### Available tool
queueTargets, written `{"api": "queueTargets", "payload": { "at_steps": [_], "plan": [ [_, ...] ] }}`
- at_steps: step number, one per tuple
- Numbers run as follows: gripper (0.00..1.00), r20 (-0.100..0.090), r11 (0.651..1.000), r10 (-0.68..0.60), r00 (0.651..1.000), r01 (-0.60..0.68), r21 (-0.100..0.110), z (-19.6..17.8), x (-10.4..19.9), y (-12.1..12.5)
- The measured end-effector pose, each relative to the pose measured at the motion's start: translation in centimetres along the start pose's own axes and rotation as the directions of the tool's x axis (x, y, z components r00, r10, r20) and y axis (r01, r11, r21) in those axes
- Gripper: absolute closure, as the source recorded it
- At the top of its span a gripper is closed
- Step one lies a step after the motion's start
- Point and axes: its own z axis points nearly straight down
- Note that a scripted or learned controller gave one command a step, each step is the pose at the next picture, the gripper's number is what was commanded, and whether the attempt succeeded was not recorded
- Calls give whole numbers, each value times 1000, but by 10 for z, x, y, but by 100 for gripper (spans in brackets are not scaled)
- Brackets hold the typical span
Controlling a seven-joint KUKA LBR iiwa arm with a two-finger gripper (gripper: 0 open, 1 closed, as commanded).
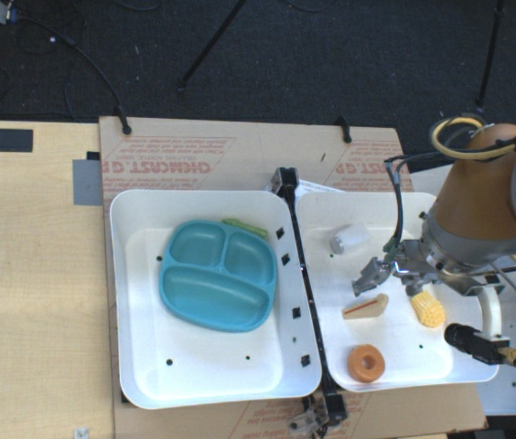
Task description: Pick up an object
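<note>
Hovering low over the right bin (441, 362), the claw (370, 280) hangs just above a pale wedge (366, 307) that looks like a slice of toy bread or sandwich; its dark fingers appear spread and nothing sits between them, so I log it as released and not yet grasping. The wedge lies directly beneath and slightly ahead of the fingertips, close enough that it reads as the likely target for the pick, though this is a judgement from position alone. To the claw's right, close by, lies a yellow corn cob (429, 309), bumpy in texture and tapered. Below the claw and past the wedge sits an orange ring (366, 362), doughnut-shaped, smooth, with a small centre hole. Just above and left of the claw rests a small whitish cylinder (348, 240), hard to read against the white bin floor. Well to the claw's left, across the dark divider (296, 282), the left bin (139, 373) holds a teal plate (219, 274) with three compartments, glossy plastic, and a sliver of something green (247, 227) peeks from behind its far rim. The objects lie scattered loosely, likely so a programmed grasp can reach any of them. Both bins rest on cardboard on the desk (29, 282). The wedge's low, flat profile may make it slip out of a pinch.
</note>
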Motion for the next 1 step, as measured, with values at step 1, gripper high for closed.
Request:
{"api": "queueTargets", "payload": {
  "at_steps": [1],
  "plan": [
    [0, -1, 1000, 0, 1000, 0, 0, 47, 2, 1]
  ]
}}
